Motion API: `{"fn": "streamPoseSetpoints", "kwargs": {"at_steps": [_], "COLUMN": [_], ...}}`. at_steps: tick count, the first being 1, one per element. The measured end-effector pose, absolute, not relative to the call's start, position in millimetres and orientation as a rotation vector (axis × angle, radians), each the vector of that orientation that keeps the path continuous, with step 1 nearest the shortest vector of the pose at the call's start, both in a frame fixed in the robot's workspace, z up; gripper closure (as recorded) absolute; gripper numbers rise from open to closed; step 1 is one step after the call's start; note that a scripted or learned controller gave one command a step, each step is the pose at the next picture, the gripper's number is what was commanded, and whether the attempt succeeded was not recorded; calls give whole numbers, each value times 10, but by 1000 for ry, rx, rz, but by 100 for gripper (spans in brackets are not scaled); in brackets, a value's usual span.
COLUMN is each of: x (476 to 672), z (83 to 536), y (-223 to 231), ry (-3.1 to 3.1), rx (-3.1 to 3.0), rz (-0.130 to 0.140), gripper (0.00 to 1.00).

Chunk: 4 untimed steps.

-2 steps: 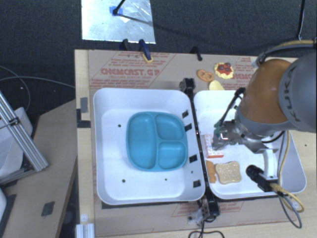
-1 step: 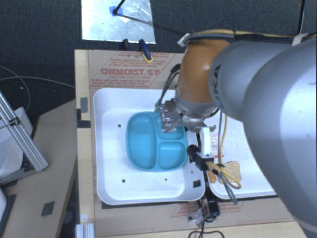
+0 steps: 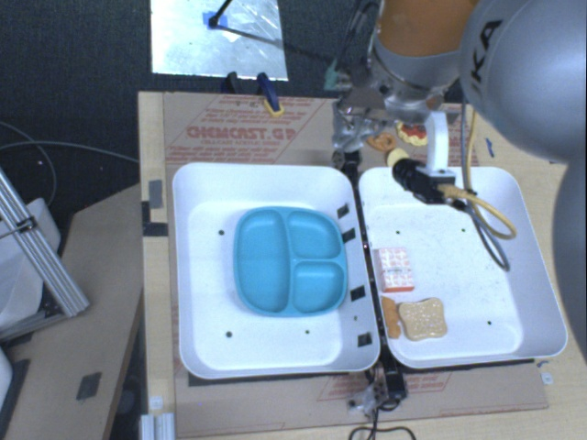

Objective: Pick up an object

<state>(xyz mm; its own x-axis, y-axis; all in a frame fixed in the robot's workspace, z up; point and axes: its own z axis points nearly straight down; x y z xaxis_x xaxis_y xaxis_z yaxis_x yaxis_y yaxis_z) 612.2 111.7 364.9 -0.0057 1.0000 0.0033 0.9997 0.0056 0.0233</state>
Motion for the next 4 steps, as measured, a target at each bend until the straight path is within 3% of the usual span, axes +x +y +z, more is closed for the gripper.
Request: {"fn": "streamPoseSetpoints", "kwargs": {"at_steps": [1,2,3,4], "x": [6487,6464,6714,6069], "z": [2118,957,1909,2369], "y": [1150,1513,799,1107], "ry": [2224,2227,2212,2229], "rx": [2222,2209,2219,2215], "rz": [-6,17,11,6], "gripper": [100,100,100,100]}}
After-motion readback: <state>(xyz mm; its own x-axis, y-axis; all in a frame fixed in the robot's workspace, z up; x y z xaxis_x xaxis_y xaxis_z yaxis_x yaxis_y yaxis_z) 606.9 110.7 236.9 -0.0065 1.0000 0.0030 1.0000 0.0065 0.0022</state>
